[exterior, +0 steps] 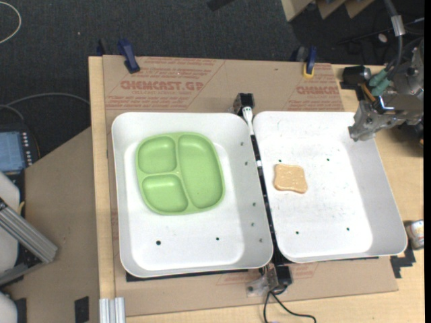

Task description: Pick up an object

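1. Gripper: at the far right corner of the right bin, just over its rim; nothing seen between its tips.
2. Toast slice: tan, flat on the right bin floor, near its left edge, well apart from the gripper.
3. Green tray: three compartments, in the left bin.
4. Progress, judged: pick not begun; approach, descent, grasp and lift remain.

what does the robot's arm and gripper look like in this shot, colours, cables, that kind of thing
The gripper at the right bin's far corner is a blocky grey metal assembly with pale, silvery parts. Above it sit a small orange piece and a teal fitting. Dark cables loop down from the top edge toward the wrist. Finer markings are too small to read.
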Controlling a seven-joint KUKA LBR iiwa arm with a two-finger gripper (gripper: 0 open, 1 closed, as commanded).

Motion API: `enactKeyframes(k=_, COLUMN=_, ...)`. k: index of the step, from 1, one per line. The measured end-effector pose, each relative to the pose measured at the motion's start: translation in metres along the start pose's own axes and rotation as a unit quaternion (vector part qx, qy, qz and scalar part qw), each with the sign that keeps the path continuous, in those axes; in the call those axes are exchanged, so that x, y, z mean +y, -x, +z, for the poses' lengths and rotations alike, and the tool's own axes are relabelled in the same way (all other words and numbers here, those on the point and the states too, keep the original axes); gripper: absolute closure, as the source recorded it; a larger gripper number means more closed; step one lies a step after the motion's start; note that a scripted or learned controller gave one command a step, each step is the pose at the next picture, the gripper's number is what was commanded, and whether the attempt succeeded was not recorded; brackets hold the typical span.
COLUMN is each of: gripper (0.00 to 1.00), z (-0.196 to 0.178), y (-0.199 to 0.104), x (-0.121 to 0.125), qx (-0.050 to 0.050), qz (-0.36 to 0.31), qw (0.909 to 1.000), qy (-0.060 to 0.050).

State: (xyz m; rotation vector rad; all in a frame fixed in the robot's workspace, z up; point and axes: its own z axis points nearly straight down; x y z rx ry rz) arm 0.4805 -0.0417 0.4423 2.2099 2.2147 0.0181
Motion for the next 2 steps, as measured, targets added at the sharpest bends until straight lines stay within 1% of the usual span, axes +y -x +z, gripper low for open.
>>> enactKeyframes(k=1, gripper=1.0, z=0.097, y=-0.071, x=0.011, qx=0.001, qz=-0.003, qw=0.9999, qy=-0.013)
enactKeyframes(k=2, gripper=1.0, z=0.021, y=-0.145, x=0.011, qx=0.002, qz=-0.003, qw=1.0, qy=-0.004)
